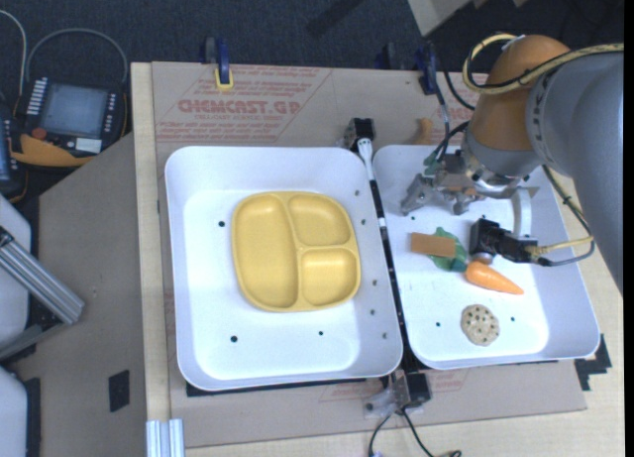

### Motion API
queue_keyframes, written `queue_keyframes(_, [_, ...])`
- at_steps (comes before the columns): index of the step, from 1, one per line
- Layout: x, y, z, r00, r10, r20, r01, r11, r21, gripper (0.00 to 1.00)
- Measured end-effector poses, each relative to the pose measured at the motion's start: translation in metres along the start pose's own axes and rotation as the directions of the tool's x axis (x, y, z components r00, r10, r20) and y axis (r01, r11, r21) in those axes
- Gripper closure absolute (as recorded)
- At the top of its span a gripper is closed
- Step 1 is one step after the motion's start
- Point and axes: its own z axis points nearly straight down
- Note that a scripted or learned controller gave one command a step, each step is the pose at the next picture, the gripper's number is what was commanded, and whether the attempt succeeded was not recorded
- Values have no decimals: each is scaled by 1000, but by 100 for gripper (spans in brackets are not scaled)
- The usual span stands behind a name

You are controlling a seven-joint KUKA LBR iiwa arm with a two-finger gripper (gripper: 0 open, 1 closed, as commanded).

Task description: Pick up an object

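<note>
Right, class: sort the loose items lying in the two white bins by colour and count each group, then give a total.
Yellow: 1, the divided plate
Orange: 1, the carrot
Brown or tan: 2, the cookie and the flat block
Green: 1, the small piece
Total: 5

A brown board-topped bench (149, 247), printed with red lettering near its far edge, carries two shallow white bins side by side and touching: the left bin (198, 336) and the right bin (555, 331). Blue clamps (223, 60) grip its far edge.
</note>
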Motion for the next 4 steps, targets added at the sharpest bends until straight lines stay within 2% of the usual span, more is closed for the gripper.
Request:
queue_keyframes(1, [0, 1, -13, 1000, 1, 1, -1, 1000, -5, 100])
queue_keyframes(4, [12, 19, -153, 1000, -1, 2, 1, 1000, -14, 100])
